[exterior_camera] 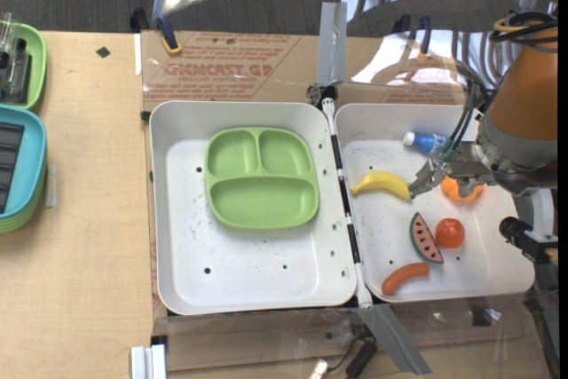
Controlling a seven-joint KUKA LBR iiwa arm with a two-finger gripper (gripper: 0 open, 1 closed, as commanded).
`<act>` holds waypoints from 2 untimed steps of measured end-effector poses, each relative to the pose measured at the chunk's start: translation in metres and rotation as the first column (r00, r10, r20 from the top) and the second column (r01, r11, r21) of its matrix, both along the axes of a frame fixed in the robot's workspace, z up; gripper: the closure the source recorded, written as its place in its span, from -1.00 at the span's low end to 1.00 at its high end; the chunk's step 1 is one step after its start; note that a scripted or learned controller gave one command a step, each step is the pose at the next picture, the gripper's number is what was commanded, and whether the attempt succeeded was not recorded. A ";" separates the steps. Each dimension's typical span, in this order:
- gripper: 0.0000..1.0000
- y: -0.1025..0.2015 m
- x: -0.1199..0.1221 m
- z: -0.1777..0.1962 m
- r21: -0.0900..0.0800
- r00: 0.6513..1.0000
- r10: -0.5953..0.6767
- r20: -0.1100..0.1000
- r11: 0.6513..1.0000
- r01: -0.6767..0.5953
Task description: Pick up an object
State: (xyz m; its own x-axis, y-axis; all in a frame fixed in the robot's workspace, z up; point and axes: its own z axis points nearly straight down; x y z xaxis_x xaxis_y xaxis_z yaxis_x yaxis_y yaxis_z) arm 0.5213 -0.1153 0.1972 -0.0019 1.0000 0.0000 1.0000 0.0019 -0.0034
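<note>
In the right bin [497, 280] lie a yellow banana [380, 184], a blue and white bottle [424, 140], an orange piece [463, 189], a watermelon slice [425, 238], a red tomato [450, 232] and an orange-red sausage [405, 277]. My gripper [429, 178] hangs low over this bin, just right of the banana's right end and left of the orange piece. The wrist partly covers the orange piece. I see nothing clearly gripped.
The left bin [177, 262] holds a green divided plate [262, 177]. A metal divider [342, 191] separates the bins. Stacked green and blue trays [18, 146] sit at the far left of the wooden bench. Cables [519, 22] hang at the upper right.
</note>
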 end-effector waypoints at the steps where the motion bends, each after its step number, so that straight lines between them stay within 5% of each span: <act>1: -1.00 0.016 -0.044 -0.107 0.001 1.000 0.027 0.001 1.000 -0.027; 2: -1.00 0.016 -0.044 -0.106 0.001 1.000 0.027 0.001 1.000 -0.027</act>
State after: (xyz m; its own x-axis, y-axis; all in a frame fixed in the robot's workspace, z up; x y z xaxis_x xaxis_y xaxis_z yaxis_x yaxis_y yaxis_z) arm 0.4769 -0.0996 0.0907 -0.0294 0.9996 0.0007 0.9996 0.0294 -0.0024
